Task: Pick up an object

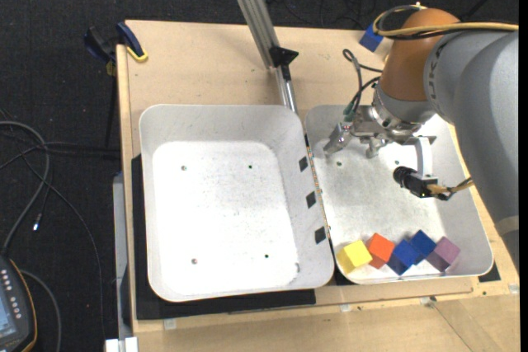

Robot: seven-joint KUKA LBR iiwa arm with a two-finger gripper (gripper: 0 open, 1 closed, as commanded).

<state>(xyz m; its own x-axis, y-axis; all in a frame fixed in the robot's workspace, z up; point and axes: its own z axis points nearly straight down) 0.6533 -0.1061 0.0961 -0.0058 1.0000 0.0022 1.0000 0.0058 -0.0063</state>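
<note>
Right now the arm is hanging over the right bin [462,202], its gripper [355,138] sitting toward the bin's 11 o'clock corner, above bare floor. How the gripper is set, I cannot tell from this angle, and nothing is showing in its grasp. The candidates are all bunching along the bin's 6 o'clock edge: a yellow block [355,255], an orange block [380,247] touching it, a blue block [412,251] and a purple block [445,252] at the end. They are well apart from the gripper. I'm reading this as the approach step, no pick made yet. Next move is calling for a swing toward 6 o'clock, then a descent onto one block; the tight packing could be crowding the grasp. The left bin [157,128] is lying alongside on the surface [206,62].
</note>
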